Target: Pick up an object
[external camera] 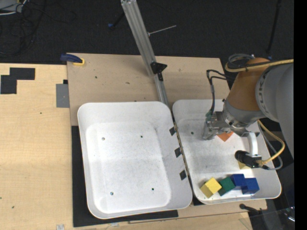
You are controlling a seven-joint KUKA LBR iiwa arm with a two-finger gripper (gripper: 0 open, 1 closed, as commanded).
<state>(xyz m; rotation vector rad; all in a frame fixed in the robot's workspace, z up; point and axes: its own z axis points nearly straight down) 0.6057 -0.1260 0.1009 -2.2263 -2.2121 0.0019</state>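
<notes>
My gripper (209,131) hangs low over the upper middle of the right bin (201,162), below the orange-banded wrist. An orange block (224,136) lies just to its right, partly hidden by the gripper body; I cannot tell whether it touches the fingers. At the bin's front right lie a yellow block (209,187), a green block (226,184) and two blue blocks (244,183), close together. A small yellow piece (246,164) shows beside a black part of the arm's cabling.
The left bin (127,157) lies beside the right one, with black clips (178,151) along their shared edge. A slanted aluminium rail (144,42) rises behind the bins. The arm's cables (268,152) loop over the right bin's right side.
</notes>
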